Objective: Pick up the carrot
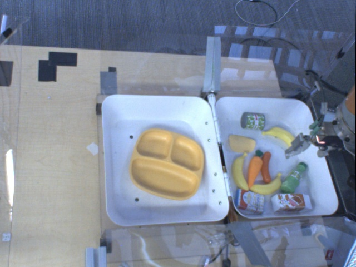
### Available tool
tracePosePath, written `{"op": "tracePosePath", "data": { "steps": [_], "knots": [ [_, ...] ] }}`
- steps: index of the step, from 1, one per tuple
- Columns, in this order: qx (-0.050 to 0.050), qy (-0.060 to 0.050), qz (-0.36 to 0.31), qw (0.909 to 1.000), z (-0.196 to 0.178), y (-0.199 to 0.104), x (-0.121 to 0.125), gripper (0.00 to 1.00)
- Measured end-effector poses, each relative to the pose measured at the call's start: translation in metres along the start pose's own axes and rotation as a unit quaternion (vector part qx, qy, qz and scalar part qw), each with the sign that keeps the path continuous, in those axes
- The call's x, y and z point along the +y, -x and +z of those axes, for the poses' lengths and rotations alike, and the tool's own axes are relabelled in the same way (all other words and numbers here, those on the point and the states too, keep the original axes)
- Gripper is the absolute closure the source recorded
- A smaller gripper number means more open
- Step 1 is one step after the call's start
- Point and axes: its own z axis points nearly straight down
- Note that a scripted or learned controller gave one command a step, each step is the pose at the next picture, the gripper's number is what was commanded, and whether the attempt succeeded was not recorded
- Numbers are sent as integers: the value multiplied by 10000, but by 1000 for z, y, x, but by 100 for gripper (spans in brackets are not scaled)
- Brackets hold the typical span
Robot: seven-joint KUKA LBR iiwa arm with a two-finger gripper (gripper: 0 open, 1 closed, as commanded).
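Camera view shows the carrot (254, 171) in the right bin (322, 166), between a banana (240, 174) and a sausage (266, 167). Right of it, the gripper (305, 142) hovers, its opening impossible to tell.

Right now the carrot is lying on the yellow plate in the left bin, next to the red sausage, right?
Not quite. The camera view shows the carrot lying in the right bin, not on the yellow plate. It is indeed next to the red sausage, with a banana on its other side.
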Motion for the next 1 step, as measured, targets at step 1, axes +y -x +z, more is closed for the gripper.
{"op": "tracePosePath", "data": {
  "steps": [1],
  "knots": [
    [-12, 60, -867, 9962, 173, -40, 42, 0]
  ]
}}
